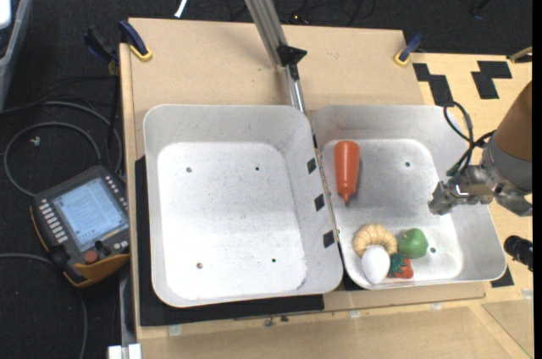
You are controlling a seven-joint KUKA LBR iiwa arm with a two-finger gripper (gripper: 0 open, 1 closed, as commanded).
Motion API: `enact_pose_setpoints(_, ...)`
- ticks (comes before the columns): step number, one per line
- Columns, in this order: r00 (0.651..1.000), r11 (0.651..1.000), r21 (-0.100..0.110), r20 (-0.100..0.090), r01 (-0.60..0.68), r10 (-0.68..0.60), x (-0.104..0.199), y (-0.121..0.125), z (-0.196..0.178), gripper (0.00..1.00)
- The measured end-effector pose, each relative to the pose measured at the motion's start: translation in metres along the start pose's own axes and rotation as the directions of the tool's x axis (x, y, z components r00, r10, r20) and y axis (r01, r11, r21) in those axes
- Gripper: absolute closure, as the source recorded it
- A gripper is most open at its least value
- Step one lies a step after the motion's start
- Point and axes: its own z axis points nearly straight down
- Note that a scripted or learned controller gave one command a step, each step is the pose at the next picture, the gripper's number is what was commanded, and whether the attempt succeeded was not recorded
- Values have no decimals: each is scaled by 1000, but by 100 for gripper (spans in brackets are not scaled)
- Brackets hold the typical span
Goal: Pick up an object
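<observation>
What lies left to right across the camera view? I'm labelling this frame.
Pendant → left bin → orange bottle → white egg → green pepper → gripper

Grey arm [508, 179], orange band above wrist, black cable looping alongside, small grey metal end piece.

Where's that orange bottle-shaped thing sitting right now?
The orange bottle lies in the right-hand bin, near its left wall and toward the far side, apart from the croissant and white egg clustered nearer the camera.
</observation>
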Motion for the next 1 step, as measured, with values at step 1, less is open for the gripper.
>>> enact_pose_setpoints(1,1000,1000,0,1,0,0,-8,6,-47,100)
